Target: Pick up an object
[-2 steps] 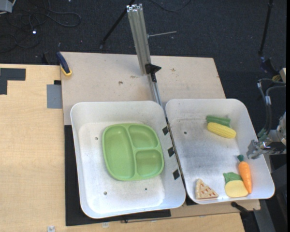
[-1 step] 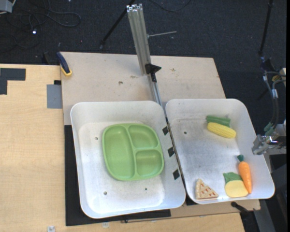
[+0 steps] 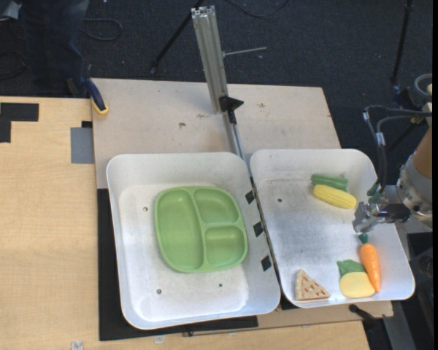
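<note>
waffle wedge (image 3: 311, 286), gridded | carrot (image 3: 371, 265), smooth cone | corn (image 3: 334, 195), ribbed

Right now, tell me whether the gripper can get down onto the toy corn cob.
Probably yes. The gripper hovers at the right bin's right edge, and the toy corn cob lies apart from other items with bare floor around it.

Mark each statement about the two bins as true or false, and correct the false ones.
1. The green divided plate lies in the left bin. True.
2. The corn cob lies on the plate. False: it lies in the right bin.
3. The carrot lies near the right bin's right edge. True.
4. The end effector hangs over the left bin. False: it is at the right bin's right edge.
5. The waffle wedge touches the corn. False: they lie apart.
</note>
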You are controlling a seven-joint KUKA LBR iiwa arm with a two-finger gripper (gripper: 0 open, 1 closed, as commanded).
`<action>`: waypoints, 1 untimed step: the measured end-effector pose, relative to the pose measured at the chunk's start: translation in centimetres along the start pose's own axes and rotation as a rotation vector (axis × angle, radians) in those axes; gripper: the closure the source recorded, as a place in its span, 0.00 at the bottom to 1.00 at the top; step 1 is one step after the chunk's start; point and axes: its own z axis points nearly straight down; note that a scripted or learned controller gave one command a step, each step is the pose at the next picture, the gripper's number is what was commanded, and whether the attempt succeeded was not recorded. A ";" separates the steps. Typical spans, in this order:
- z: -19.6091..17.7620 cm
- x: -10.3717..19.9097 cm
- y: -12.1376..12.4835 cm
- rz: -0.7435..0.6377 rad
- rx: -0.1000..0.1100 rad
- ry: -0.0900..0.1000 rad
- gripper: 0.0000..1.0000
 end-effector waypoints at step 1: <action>-0.5 5.3 0.4 -0.001 0.001 0.000 1.00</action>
